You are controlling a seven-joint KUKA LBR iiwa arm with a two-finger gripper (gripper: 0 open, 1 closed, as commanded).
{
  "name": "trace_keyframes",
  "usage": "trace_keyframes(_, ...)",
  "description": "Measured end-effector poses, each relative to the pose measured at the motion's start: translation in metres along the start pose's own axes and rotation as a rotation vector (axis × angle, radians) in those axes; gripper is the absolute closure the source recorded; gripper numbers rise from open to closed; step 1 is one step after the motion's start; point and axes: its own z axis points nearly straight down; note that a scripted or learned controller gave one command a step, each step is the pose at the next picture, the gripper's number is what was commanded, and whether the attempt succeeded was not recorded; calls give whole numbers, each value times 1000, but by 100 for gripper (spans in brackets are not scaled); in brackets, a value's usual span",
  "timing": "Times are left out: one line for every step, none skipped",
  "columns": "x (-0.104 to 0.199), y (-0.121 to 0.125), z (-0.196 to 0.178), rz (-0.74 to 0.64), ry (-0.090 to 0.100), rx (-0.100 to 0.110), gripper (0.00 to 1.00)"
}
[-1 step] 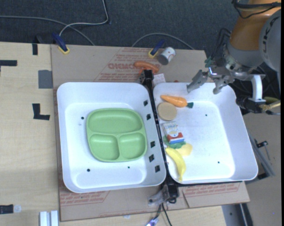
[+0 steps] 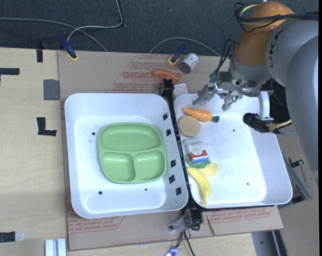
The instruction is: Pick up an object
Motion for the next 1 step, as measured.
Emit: trace_keyframes(-8,10,86,0,-3,-12,0)
